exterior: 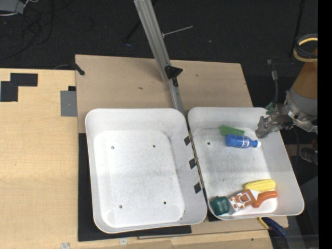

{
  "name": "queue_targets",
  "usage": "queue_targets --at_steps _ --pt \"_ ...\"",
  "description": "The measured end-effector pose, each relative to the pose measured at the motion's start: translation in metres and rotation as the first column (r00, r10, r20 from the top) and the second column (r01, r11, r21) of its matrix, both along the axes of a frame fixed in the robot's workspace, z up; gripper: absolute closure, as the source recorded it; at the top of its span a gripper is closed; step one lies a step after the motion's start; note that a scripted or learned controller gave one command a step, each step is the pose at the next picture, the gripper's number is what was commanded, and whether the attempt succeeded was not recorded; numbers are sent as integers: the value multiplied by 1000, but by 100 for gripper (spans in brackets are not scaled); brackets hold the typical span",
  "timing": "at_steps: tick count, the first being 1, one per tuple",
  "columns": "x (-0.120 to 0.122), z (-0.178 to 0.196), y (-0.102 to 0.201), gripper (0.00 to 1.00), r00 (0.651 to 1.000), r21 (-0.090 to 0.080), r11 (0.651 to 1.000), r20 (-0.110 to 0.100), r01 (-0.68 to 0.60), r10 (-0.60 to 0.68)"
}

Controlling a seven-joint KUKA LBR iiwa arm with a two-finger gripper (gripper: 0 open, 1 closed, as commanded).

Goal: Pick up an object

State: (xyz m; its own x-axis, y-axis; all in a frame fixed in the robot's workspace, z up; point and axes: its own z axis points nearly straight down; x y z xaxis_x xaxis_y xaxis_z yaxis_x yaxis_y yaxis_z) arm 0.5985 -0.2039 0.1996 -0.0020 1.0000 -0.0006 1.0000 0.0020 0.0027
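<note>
From the overhead camera, my gripper (263, 126) hung over the right bin's (290, 170) far right edge; I could not tell its state. The blue bottle (241, 142) lay just left of it, long axis left-right, beside a green object (232, 131).

Counts on the bench: two bins, five small objects

Two shallow white bins: the left bin (98, 139) and the right bin (280, 162). One blue bottle (240, 142), one green object (231, 131) just behind it, one yellow corn cob toy (261, 185), one orange-and-white toy (251, 198), one dark teal cup-like object (220, 205). One gripper (263, 128).
</note>
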Motion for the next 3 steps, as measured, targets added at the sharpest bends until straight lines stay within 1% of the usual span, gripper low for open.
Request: queue_targets --at_steps 1,2,3 --pt "-2 45 -7 100 1000 -1 1000 1 1 -1" --pt "5 32 44 100 1000 3 1000 -6 -2 2" --pt "10 40 93 100 1000 3 1000 -5 -3 3"
